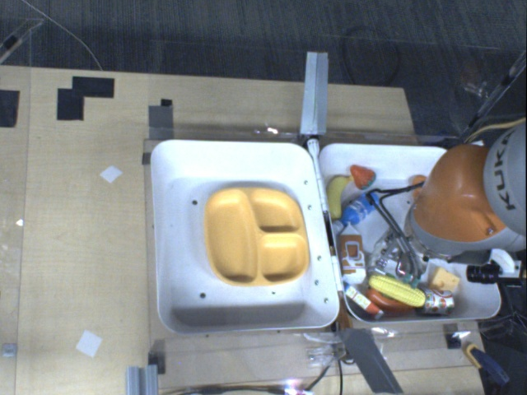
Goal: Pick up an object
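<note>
Taking the right bin (486,307) as the landmark: along its near edge lies a corn cob (397,290), yellow and ridged, on top of a red piece (387,304), with a small can (441,304) at its right end and a cheese wedge (445,281) just behind that. The cob looks like light, stiff plastic; its bumpy skin should give the fingers purchase, and a hold across its middle, square to its length, seems the safest. The can, smooth and round, would likely slip.

Just behind the cob the end effector (395,257) hangs low among wires and clutter. Whether it is spread or closed, I cannot tell, nor whether it has anything.

Further back sit a brown carton (352,252), a blue bottle (356,213), a yellow-green fruit (337,192) and an orange piece (361,174).

Left of the landmark, the other bin (177,245) holds a yellow tray (254,234).
</note>
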Controlling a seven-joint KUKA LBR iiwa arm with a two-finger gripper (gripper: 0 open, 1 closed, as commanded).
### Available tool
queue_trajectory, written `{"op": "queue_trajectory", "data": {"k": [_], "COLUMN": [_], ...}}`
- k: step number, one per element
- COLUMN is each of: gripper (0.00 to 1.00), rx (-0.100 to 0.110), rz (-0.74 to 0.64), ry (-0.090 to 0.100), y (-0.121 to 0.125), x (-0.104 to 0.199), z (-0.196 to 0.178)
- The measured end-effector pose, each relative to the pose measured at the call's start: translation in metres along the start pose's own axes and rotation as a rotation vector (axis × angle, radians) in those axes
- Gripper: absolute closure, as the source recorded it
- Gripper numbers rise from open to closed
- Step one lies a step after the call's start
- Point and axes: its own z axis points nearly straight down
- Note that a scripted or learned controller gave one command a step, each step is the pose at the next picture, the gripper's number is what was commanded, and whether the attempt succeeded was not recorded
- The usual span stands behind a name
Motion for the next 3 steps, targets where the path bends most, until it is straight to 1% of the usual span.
{"op": "queue_trajectory", "data": {"k": [1,2,3], "gripper": [0.0,0.0,0.0], "rx": [0.0,-0.001,-0.004], "rz": [0.0,-0.122,-0.048], "ry": [0.0,0.001,0.007], "y": [0.0,-0.001,-0.0029], "x": [0.0002,-0.0002,-0.0005], "z": [0.0,0.0,0.0002]}}
